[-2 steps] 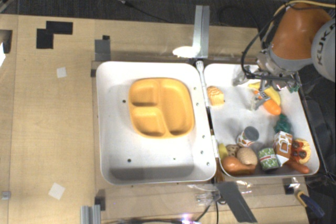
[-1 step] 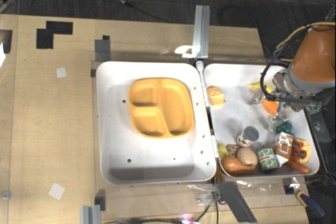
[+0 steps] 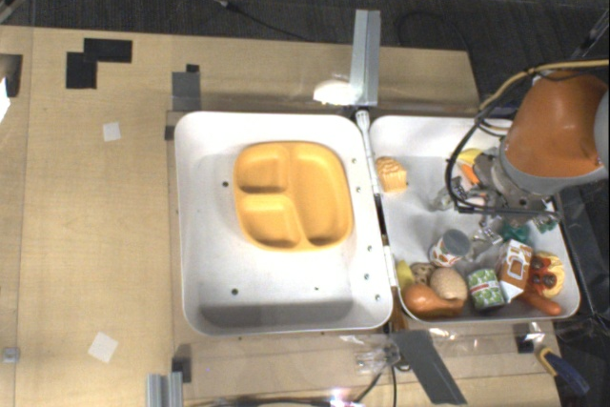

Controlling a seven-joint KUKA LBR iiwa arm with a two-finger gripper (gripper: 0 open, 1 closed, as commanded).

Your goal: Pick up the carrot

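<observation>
Orange and slim, the carrot [image 3: 545, 305] lies in the right bin [image 3: 416, 205], in its near right corner, touching the front wall. Its long axis runs roughly left to right across the camera view, tilted slightly toward the corner. A red and yellow toy [image 3: 547, 274] sits just behind it, with a small printed box [image 3: 516, 262] and a green can [image 3: 486, 290] to its left.

Above this clutter hangs the arm [image 3: 558, 129], its orange band hiding much of the wrist. The gripper [image 3: 488, 234] points down over the middle of the bin, near a small cup [image 3: 448, 250]; whether it is open or closed cannot be told. The carrot lies toward the near right of it, apart from it, so the next move probably needs a shift that way before descending. The left bin [image 3: 205, 234] holds a yellow tray [image 3: 290, 193].
</observation>
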